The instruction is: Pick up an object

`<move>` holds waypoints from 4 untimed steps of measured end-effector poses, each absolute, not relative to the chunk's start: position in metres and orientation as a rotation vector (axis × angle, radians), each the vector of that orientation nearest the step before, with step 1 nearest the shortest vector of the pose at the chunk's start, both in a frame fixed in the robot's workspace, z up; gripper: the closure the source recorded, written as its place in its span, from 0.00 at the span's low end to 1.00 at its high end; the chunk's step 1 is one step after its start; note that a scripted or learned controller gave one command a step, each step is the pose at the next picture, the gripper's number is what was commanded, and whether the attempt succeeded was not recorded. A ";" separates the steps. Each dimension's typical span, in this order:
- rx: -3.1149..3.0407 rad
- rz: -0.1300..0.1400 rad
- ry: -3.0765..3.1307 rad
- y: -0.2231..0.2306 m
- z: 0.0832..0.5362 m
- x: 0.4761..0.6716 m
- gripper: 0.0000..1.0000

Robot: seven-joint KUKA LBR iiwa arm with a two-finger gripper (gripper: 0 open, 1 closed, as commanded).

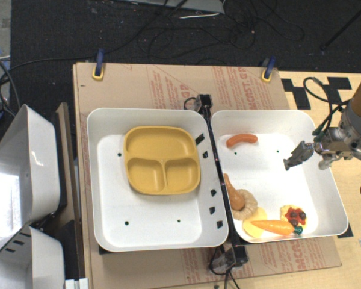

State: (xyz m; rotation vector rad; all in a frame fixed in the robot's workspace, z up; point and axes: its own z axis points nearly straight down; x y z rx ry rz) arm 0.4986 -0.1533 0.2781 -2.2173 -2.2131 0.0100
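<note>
Pincer [298, 156] over right bin [325, 179], arm low

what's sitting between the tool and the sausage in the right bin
Nothing: in the camera view, bare white floor of the right bin separates the tool from the sausage.

Robotics lab: clamped cardboard bench [168, 80], loose cables [168, 23], white bins [102, 221].

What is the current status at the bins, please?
Gripper over right bin's right side, holding nothing. Sausage, carrot, drumstick untouched. Yellow tray in left bin.
</note>
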 end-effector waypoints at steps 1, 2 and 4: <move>-2.220 0.001 -2.223 -0.153 0.283 0.501 0.00; -2.221 0.003 -2.217 -0.150 0.236 0.493 0.00; -2.220 0.003 -2.217 -0.135 0.127 0.491 0.00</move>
